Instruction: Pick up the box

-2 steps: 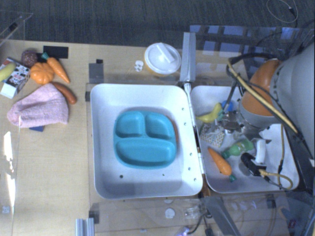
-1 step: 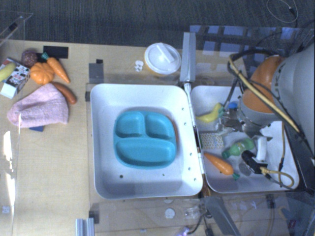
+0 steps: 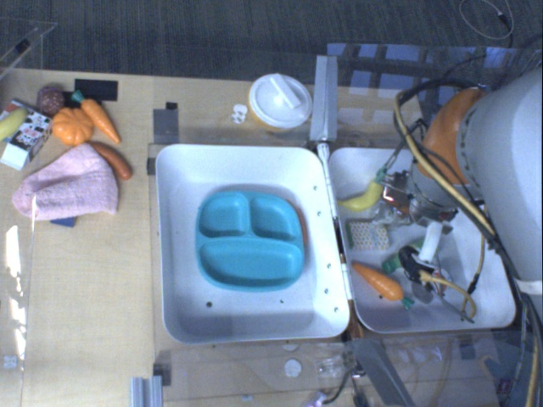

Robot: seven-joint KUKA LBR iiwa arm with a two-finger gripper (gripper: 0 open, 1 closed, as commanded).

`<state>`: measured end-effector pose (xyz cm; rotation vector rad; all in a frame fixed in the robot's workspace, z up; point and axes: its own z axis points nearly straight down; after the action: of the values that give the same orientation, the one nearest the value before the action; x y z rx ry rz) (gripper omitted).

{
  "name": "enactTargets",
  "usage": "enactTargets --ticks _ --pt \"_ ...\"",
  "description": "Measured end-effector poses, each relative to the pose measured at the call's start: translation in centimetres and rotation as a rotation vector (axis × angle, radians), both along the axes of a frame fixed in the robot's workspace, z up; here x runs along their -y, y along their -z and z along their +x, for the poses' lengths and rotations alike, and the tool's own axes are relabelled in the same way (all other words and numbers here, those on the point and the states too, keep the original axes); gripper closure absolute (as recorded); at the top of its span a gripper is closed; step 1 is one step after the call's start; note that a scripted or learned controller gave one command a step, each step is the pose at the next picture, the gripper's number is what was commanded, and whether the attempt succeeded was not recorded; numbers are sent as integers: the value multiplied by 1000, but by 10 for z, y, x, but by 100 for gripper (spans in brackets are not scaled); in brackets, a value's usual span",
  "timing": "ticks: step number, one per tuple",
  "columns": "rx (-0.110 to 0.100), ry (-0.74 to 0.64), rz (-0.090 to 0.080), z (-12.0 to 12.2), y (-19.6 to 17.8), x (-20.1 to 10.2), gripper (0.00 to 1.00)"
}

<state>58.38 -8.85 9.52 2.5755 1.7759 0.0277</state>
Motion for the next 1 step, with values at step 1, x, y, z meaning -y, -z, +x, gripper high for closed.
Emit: enactTargets --ticks 1 --pt "-18 -121 -1 -48 -122 -35 100"
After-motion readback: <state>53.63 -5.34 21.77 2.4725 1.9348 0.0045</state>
